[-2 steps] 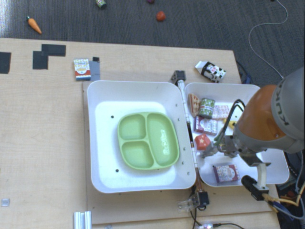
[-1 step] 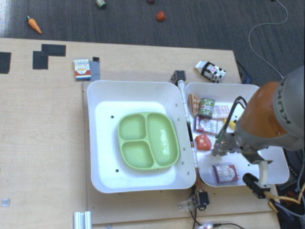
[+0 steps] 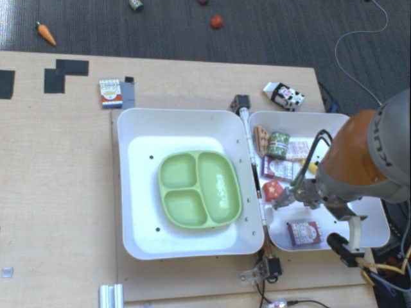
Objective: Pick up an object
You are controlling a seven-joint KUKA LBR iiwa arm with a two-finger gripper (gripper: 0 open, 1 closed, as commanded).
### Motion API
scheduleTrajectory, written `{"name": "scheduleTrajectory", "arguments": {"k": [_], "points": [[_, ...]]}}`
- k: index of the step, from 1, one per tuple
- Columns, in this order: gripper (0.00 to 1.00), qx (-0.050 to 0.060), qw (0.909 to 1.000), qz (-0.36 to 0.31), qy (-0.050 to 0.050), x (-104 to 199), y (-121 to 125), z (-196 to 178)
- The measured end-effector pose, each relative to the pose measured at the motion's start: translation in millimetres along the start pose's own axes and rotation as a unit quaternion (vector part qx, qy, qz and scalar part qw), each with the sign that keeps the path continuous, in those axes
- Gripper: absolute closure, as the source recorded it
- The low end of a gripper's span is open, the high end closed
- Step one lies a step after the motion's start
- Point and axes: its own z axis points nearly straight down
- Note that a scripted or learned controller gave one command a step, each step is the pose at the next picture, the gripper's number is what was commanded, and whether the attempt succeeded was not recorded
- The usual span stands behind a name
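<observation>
A grey and orange robot arm (image 3: 359, 165) is reaching into the right of two white bins (image 3: 379, 233), its gripper (image 3: 287, 197) hanging over roughly six small food packets (image 3: 303, 232), grip state impossible to tell, while the left bin (image 3: 131, 191) is holding one green divided plate (image 3: 200, 189).

No legible text anywhere. Printed packets (image 3: 282, 159) in the right bin (image 3: 379, 233), a small box (image 3: 110, 93) far left on the bench and a carton (image 3: 284, 95) beyond: all too blurred to read.
</observation>
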Motion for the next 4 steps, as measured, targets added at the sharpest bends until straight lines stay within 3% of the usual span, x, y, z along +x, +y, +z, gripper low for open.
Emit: {"name": "scheduleTrajectory", "arguments": {"k": [1, 2, 3, 4], "points": [[1.00, -0.002, 1.0000, -0.001, 0.000, 0.6, 1.8, -10.5], [0.00, -0.002, 1.0000, -0.001, 0.000, 0.7, 1.7, -10.4], [0.00, 0.004, 1.0000, 0.001, 0.001, -5.1, -2.5, 11.4], [1.00, 0.001, 1.0000, 0.000, 0.001, -4.8, 0.0, 0.1]]}}
